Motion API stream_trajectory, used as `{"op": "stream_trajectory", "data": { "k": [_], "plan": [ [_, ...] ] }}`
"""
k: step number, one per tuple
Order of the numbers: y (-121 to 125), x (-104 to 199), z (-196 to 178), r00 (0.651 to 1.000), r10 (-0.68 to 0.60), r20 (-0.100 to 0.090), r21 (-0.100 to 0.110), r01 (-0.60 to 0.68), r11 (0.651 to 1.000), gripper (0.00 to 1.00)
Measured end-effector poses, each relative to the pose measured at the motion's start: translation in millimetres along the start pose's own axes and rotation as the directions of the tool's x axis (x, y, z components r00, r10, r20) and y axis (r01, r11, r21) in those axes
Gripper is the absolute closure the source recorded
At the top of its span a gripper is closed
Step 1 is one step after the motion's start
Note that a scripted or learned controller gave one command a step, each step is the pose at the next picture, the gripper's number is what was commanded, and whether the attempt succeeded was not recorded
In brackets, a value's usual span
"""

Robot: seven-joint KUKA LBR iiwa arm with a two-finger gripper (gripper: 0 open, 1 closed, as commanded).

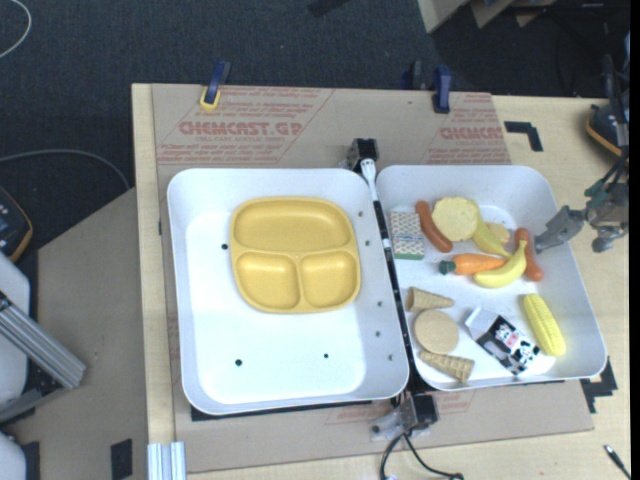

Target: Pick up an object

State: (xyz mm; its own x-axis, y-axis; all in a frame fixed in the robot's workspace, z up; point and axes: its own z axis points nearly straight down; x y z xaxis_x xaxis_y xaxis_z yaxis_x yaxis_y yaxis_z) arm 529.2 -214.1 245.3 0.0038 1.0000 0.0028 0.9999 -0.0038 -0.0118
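We see open floor around the yellow tray (296,252) in the left bin (190,298); toy food (480,258) crowds the right bin (580,308).

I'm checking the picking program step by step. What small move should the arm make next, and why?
Probably ease the claw leftward and down toward the banana: it sits at the right bin's right rim, holding nothing I can see, and the banana lies close by.

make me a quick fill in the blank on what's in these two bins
1. The yellow divided tray lies in the ____ bin.
2. That tray has ____ compartments.
3. The banana lies in the ____ bin, beside the carrot.
4. The corn cob lies nearer the bin's ____ edge than the banana does.

Missing words: left; three; right; front
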Motion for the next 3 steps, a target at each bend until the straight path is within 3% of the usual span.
{"op": "stream_trajectory", "data": {
  "k": [1,3],
  "plan": [
    [2.5,0.6,-6.7,1.000,-0.004,0.004,-0.012,0.004,1.000,0.00],
    [3.3,19.6,108.3,1.000,-0.004,0.000,-0.006,0.004,1.000,0.00]
  ]
}}
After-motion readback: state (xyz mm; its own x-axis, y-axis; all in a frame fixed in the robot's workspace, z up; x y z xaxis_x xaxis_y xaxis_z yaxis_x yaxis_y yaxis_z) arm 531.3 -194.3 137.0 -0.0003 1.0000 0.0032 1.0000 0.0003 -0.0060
